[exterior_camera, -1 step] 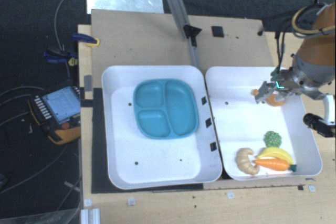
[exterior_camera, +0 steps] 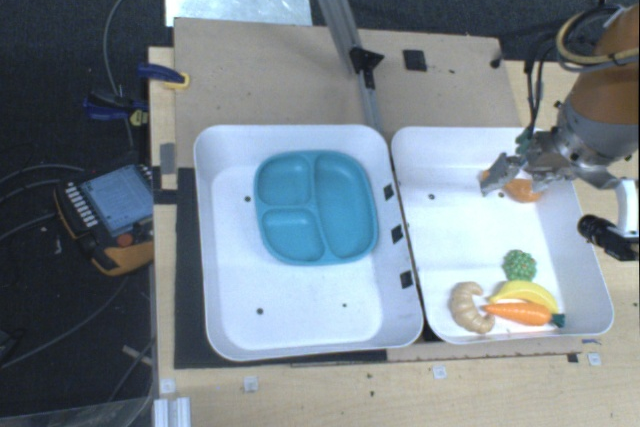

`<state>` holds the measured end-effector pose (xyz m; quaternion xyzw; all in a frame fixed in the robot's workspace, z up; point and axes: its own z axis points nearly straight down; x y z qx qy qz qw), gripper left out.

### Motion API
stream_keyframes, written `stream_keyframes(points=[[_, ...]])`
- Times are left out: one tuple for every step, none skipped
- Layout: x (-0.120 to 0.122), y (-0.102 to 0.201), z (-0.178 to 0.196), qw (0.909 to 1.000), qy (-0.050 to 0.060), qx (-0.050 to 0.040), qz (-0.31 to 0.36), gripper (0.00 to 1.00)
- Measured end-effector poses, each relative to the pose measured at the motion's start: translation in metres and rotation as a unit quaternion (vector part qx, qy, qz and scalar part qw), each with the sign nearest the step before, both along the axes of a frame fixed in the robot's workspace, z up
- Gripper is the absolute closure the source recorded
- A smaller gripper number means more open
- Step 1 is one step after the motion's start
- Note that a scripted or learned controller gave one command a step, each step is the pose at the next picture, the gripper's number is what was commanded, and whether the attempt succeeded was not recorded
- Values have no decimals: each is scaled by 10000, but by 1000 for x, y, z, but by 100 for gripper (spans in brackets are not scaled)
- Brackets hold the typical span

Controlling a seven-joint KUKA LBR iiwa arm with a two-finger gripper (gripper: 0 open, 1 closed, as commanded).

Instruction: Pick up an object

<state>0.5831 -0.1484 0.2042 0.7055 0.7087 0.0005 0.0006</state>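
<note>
We see the gripper point(exterior_camera: 508, 177) low over the far part of the right bin point(exterior_camera: 455, 245), with a small orange object point(exterior_camera: 522, 192) just beside its tip (whether its fingers are apart or together we cannot tell). At the bin's near corner lie a croissant point(exterior_camera: 469, 306), banana point(exterior_camera: 529, 294), carrot point(exterior_camera: 520, 313) and broccoli point(exterior_camera: 518, 265), while the left bin point(exterior_camera: 225, 275) holds a blue divided plate point(exterior_camera: 316, 206).

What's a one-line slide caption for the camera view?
Gripper low over an orange item in the right bin; blue divided plate sits in the left bin.
</note>
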Motion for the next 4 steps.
stream_keyframes(points=[[-8,-3,-45,10000,11,-2,-17,0],[-2,-4,-88,10000,9,-2,-19,0],[0,-5,-119,10000,-10,-4,-22,0],[2,-5,-105,10000,-46,-7,-21,100]])
